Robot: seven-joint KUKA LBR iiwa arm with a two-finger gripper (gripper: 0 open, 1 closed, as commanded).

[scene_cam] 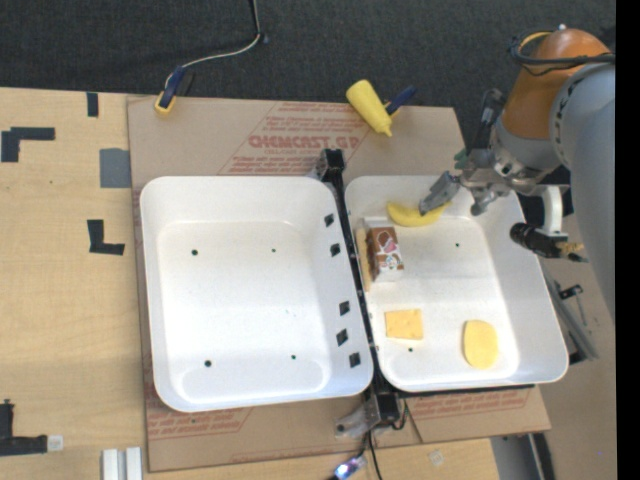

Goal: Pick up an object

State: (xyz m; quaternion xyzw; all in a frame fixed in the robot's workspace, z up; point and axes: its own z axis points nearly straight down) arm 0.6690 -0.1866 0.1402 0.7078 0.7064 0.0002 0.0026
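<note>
Claw point(455, 196) spread, low over right bin point(520, 298), one finger touching banana point(412, 214) just left of it. Nearer the camera lay brown packet point(385, 251), yellow square point(404, 324), yellow oval point(480, 343).

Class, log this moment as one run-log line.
stage: reaching | end effector: at banana, right bin far end | grasp: unconfirmed | also in bin: packet, cheese square, yellow oval

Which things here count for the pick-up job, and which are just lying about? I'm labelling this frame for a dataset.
Part of the job:
- curved yellow banana, under the tool
- brown printed packet
- flat yellow square
- yellow oval piece
- white right-hand bin holding all four

Lying about:
- white left-hand bin
- yellow clamp on the cardboard behind the bins
- black cable
</note>
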